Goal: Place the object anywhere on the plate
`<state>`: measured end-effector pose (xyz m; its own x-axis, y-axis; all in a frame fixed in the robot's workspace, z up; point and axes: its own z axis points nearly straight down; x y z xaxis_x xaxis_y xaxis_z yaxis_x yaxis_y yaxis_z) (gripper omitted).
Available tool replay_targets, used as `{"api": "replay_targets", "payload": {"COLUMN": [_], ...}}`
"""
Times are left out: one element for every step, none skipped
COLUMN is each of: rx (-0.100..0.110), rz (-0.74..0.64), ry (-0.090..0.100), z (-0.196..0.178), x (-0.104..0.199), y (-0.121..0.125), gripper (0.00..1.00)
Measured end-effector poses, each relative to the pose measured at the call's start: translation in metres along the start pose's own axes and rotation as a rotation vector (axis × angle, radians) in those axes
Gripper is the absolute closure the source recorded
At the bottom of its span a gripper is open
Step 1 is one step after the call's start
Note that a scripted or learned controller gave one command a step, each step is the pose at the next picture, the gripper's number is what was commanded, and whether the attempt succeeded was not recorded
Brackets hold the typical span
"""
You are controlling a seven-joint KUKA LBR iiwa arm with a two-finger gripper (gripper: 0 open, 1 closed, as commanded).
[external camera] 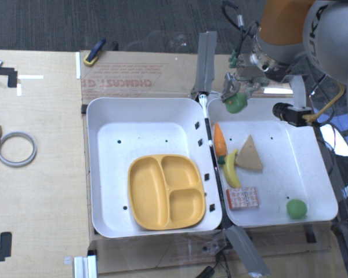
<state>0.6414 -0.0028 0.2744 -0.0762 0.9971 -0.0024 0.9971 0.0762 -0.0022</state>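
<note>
**Carrying a green object toward the plate: the gripper at the far edge of the right bin**

Hanging above the far left corner of the right bin [327, 172], the gripper [236, 97] was pinched on a small green object [236, 103], which showed between and just under its fingers. The yellow plate [166, 191], with three compartments, lay in the left bin [98, 155], down-left of the gripper as the camera saw it, that is, nearer the camera and across the divide between the two bins. The object looked rounded, with no clear long axis, so its turning seemed to matter little for the setting down.

The move appeared to call for a slanting carry over the two adjoining rims, where a grey upright bar [206, 62] stood just beside the gripper on its plate side. Room over the left bin was open on all sides of the plate. Below the gripper in the right bin lay a carrot [220, 139], a banana [231, 169], a tan wedge [250, 155], a small red box [242, 198] and a green ball [296, 208]. A drop short of the divide would probably land among these things, so the object's height over the rims looked like the chief risk.
</note>
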Motion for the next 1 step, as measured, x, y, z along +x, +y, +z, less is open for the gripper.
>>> {"api": "replay_targets", "payload": {"rx": [0.0], "rz": [0.0], "ry": [0.0], "z": [-0.0001], "x": [-0.0001], "y": [0.0], "gripper": [0.0]}}
